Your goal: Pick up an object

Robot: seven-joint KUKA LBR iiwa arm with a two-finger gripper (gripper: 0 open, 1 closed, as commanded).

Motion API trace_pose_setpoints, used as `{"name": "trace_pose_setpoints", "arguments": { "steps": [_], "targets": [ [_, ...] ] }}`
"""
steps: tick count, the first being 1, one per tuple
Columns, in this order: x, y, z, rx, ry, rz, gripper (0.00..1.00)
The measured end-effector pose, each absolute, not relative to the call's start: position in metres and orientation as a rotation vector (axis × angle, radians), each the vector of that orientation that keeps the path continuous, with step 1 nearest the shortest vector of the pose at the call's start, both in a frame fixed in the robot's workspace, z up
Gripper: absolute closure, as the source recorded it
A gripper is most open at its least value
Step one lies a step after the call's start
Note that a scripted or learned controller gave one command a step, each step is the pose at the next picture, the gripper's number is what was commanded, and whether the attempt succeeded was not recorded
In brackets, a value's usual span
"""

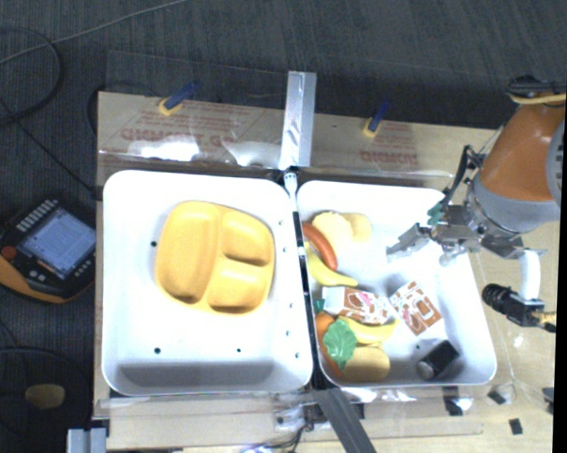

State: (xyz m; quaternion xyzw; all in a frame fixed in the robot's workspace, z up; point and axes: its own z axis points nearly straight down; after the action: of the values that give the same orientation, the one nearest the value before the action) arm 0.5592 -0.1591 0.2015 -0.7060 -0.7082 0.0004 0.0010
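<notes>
1. Two white bins sat side by side on the bench: the left bin (121, 289) and the right bin (468, 304).
2. The left bin held one thing, a yellow divided tray (215, 255), lying near its middle.
3. The right bin held a pile of toy food along its left wall: one red-orange pepper-like piece (320, 243), one pale bun (345, 224) near the far left corner, and a yellow banana (333, 273) just below them.
4. Toward the near left corner lay one green leafy piece (339, 341) on a tan bread-like item (367, 363).
5. One red-and-white packet (419, 307) lay near the bin's middle, and one black cylinder (437, 359) near the near right corner.
6. One gripper (431, 237) hung over the far right part of the right bin, its fingers spread apart with nothing between them, clear of the pile.
</notes>
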Motion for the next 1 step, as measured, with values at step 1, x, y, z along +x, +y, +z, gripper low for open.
{"name": "trace_pose_setpoints", "arguments": {
  "steps": [1],
  "targets": [
    [0.5243,-0.1975,0.123,-2.192,-2.247,0.003,0.0]
  ]
}}
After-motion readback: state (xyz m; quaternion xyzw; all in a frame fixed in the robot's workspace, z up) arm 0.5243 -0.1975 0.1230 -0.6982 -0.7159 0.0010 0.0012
